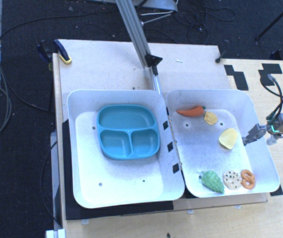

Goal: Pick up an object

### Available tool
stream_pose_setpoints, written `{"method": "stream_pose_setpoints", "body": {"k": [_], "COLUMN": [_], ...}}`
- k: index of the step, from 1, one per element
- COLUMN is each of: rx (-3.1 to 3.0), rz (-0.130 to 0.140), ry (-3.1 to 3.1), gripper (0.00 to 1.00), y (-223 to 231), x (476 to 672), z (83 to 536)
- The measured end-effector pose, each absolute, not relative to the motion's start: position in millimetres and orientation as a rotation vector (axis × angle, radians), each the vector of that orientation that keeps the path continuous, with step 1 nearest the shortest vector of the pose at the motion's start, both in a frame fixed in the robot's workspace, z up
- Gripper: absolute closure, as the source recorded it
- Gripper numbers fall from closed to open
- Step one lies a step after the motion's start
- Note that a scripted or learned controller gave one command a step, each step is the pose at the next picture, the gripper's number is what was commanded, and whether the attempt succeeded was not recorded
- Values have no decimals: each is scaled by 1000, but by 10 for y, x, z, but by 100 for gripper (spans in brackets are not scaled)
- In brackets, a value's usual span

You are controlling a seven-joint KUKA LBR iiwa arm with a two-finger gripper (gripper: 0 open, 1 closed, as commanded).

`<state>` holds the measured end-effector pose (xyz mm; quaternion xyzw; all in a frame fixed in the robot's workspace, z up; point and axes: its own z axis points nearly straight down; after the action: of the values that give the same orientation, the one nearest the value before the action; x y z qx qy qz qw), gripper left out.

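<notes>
Pretzel [248,179] beside cookie [232,179]

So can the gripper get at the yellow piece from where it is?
Probably yes. The gripper sits at the right bin's right rim, just beside the yellow piece, with nothing between them. The carrot and pretzel lie well apart.

— Bins on the bench?
— Two: left bin [82,192], right bin [265,148].
— Left bin contents?
— One blue tray [129,132], three compartments.
— Right bin?
— Six items: one carrot [191,111], one small yellow piece [210,118], one yellow wedge [228,138], one green item [212,181], one cookie [232,179], one pretzel [248,179].
</notes>
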<state>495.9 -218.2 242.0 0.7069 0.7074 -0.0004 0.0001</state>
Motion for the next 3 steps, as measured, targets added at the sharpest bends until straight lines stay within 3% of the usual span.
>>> {"method": "stream_pose_setpoints", "body": {"k": [1,3], "rx": [2220,2226], "rz": [-1,-4], "ry": [2222,2225], "gripper": [0,0], "y": [-2183,-2169], "x": [4960,5004], "z": [2422,1368]}}
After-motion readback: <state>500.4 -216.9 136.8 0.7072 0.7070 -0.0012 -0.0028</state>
